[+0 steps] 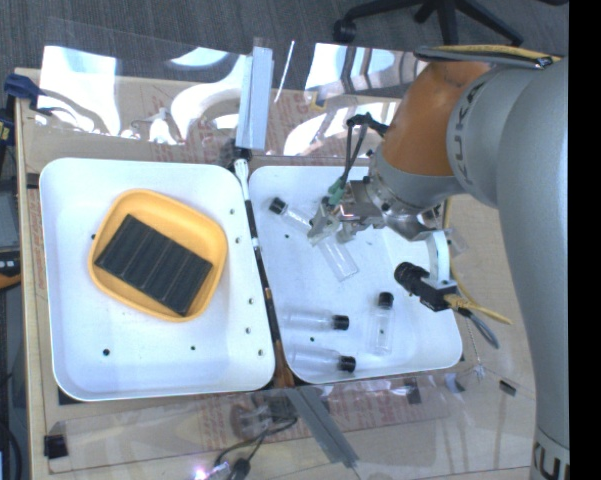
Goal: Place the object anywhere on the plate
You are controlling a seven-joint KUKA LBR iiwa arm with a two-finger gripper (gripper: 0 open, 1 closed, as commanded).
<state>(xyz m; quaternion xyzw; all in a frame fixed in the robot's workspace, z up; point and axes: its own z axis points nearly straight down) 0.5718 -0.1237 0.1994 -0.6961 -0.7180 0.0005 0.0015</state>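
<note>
Pick-up stage: the gripper (328,220) hangs low over the right bin (435,348), above a cluster of clear vials with black caps, one vial (338,259) lying just beside it; whether the jaws are open or closed on anything cannot be told. The yellow plate (202,226), bearing a dark ridged slab (152,262), waits in the left bin (70,338). Next move, judged: secure a vial, lift, carry it left across the divider
</note>
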